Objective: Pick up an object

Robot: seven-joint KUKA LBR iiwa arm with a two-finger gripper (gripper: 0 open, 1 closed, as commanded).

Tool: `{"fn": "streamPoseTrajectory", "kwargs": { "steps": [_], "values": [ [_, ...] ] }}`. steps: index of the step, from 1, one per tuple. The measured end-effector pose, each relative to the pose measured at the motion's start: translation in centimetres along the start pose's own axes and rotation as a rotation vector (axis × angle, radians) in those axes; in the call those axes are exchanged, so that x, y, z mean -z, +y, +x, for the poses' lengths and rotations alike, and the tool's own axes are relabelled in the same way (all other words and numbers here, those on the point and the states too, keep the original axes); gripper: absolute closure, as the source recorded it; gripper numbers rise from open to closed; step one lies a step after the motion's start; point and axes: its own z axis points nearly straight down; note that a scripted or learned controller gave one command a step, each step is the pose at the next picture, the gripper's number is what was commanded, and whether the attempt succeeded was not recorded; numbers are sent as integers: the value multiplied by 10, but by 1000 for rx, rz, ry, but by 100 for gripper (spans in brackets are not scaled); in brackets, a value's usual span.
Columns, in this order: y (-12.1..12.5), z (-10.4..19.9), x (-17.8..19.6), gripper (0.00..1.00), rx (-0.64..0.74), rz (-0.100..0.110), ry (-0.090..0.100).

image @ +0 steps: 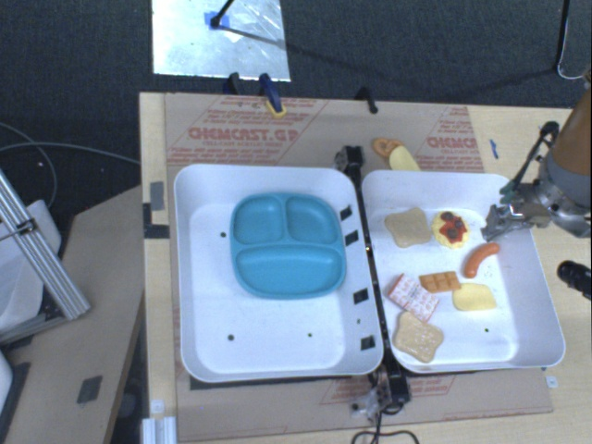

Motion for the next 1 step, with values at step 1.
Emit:
{"fn": "streamPoseTrajectory", "kwargs": {
  "steps": [1],
  "values": [
    [-78, 28, 72, 100, 2, -6, 1]
  ]
}}
